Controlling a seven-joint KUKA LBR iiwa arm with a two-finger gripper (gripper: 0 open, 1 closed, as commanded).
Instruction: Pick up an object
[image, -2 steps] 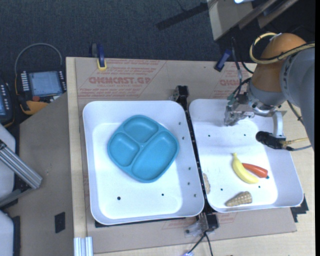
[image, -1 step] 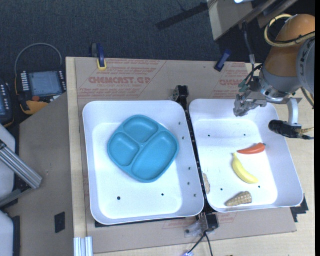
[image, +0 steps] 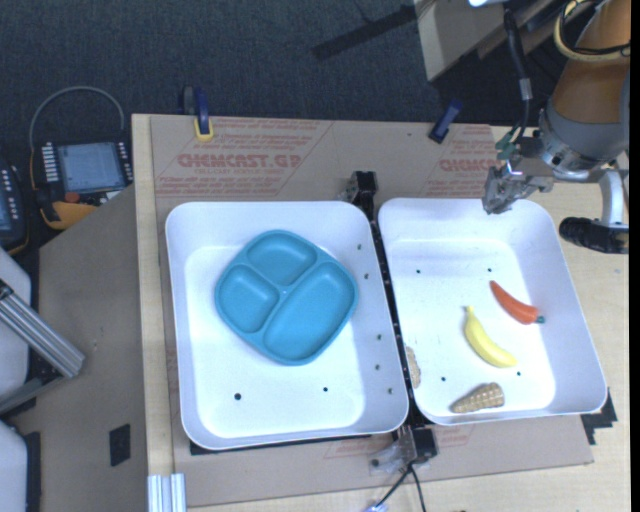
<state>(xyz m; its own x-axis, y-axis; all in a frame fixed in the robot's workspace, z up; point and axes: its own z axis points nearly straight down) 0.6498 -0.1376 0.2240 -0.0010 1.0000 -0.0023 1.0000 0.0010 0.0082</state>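
The gripper (image: 498, 200) is hanging over the right bin (image: 440, 225)'s far rim, can't really tell its state, while the chili (image: 514, 303) is lying around 6 o'clock from it, its long axis pointing 10-to-4, just above the banana (image: 487, 340).

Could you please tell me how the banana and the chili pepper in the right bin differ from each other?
The banana is yellow, while the chili pepper is orange-red with a dark stem end. The banana looks thicker and somewhat longer; the pepper is slimmer. The banana lies nearer the middle of the right bin, the pepper closer to its right wall. Both are curved toy foods lying flat at a similar slant, apart from each other and away from the pincer.
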